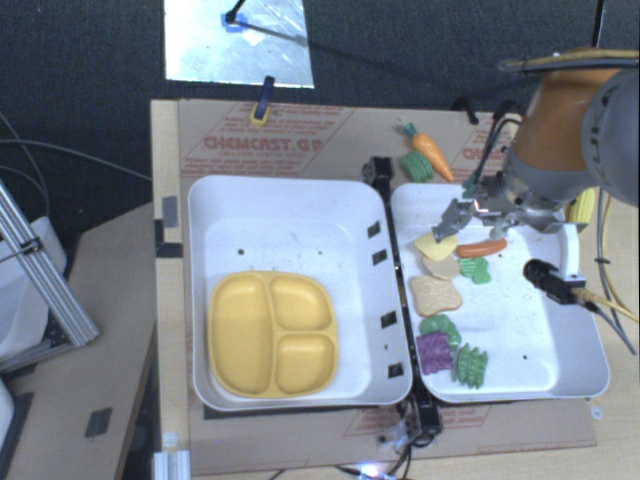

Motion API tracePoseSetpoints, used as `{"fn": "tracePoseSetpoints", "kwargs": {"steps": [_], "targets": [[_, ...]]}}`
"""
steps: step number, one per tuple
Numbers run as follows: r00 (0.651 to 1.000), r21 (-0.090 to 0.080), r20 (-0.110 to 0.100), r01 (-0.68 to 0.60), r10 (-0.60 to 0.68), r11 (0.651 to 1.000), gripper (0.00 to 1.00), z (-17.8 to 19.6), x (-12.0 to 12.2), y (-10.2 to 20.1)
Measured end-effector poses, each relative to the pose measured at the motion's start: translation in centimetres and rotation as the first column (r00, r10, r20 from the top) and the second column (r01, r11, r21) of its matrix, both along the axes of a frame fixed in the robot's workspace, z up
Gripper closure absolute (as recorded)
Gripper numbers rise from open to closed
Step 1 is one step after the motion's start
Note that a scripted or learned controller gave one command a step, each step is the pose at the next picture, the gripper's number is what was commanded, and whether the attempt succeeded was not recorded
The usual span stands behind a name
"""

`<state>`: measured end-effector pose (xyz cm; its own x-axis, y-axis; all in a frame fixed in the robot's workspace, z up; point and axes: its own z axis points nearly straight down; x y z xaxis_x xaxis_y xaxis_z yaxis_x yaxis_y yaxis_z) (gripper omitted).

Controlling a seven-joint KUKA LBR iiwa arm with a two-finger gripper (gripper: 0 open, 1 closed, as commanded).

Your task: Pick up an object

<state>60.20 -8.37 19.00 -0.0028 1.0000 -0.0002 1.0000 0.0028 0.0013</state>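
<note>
My gripper (pixel 474 224) hangs over the back part of the right bin (pixel 560 368), open, with nothing between its fingers. Just below it lie a yellow cheese wedge (pixel 435 246) and a red sausage (pixel 482 249), with a small green piece (pixel 478 271) beside the sausage. Nearer the front are a bread slice (pixel 436 295), a purple grape bunch (pixel 436 351) and a green leafy piece (pixel 470 365). The grey and orange arm (pixel 570 128) comes in from the right and hides the bin's back right corner.
The left bin (pixel 290 208) holds a yellow divided plate (pixel 272 330). A toy carrot (pixel 428 148) and a green item (pixel 415 168) lie on the cardboard behind the right bin. A corn cob (pixel 583 208) shows by the arm. A black cable part (pixel 548 278) hangs over the right bin.
</note>
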Motion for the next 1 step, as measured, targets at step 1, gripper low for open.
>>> {"fn": "tracePoseSetpoints", "kwargs": {"steps": [1], "targets": [[1.000, 0.001, -0.012, 0.008, -0.008, 1.000, 0.00, -7.18, -7.56, -3.71]]}}
